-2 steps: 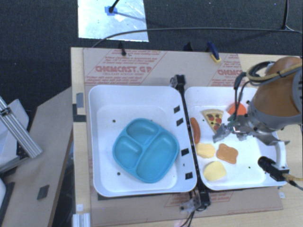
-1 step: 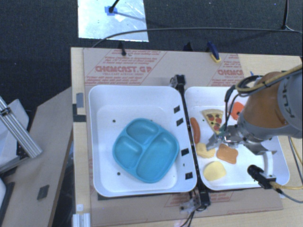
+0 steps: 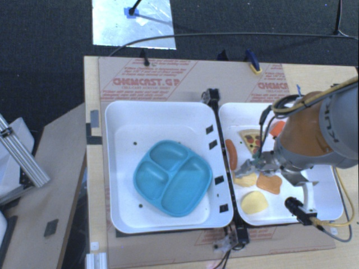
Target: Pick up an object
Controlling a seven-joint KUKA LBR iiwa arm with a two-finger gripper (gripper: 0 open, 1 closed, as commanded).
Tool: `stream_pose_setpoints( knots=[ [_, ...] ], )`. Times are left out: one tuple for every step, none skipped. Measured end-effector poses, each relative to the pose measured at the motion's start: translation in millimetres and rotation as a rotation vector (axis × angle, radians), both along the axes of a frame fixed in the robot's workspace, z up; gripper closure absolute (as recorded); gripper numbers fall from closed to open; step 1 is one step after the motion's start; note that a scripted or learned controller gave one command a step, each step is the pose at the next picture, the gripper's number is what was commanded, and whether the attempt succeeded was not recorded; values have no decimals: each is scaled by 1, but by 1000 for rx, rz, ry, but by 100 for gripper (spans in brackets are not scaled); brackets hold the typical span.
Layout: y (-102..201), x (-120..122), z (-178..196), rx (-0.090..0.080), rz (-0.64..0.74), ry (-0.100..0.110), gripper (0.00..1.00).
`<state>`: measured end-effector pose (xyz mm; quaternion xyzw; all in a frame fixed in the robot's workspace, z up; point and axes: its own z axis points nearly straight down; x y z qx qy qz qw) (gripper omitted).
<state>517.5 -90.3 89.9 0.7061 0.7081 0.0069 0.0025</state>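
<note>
Gripper: we see the gripper low in the right bin, its metal tips over the pale food pieces; we cannot tell how it is set.
Left bin: the left bin fills the bench's middle, white and shallow, with small dark marks along its right wall.
Blue plate: a blue sectioned plate lies flat in the left bin, toward 5 o'clock of its floor, tilted in plan, and we count three compartments.
Sausage: a toy sausage lies lengthwise against the right bin's left wall, at 10 o'clock from the gripper and just beside it.
Pizza slice: a toy pizza slice sits at 12 o'clock from the gripper, partly behind the arm's cables.
Pale piece: a cream-coloured piece lies at 6 o'clock, right under the tips; we cannot tell whether they touch.
Yellow disc: a round yellow piece rests near the bin's front wall.
Orange slice: an orange-brown slice lies at 4 o'clock from the gripper, near the arm's body.
Arm: the grey arm, with its orange band, comes in from 3 o'clock.
</note>
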Motion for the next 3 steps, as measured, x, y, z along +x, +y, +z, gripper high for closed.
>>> stream_pose_setpoints(
  knots=[
    [1,4,15,0,2,-12,100],
    [-5,-3,70,-8,1,8,100],
    [-8,-2,114,-7,1,7,100]
  ],
)
